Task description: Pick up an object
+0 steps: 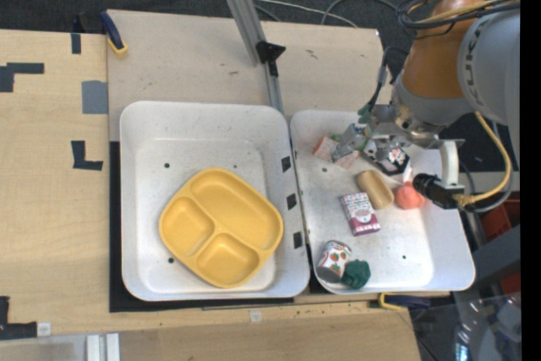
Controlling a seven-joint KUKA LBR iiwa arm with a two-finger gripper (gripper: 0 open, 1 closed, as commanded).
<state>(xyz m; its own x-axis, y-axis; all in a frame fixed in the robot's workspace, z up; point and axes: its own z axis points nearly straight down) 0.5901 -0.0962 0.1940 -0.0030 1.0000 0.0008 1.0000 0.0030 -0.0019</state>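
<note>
Looking down, we list:
Near edge: cup [335, 259] touching green toy [356, 273], right bin [439, 262].
Middle: carton [359, 213], roll [374, 188], orange ball [409, 196].
Far: end effector [348, 150] low beside wrapper [324, 147]; we cannot tell its grip.
Left bin [139, 182]: yellow tray [221, 226].

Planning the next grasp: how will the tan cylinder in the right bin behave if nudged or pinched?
The tan cylinder looks rounded along its length, so a sideways nudge would probably roll it on the right bin floor. It lies close beside the orange ball, which may get bumped. Its smooth look suggests a pinch might slip.
</note>
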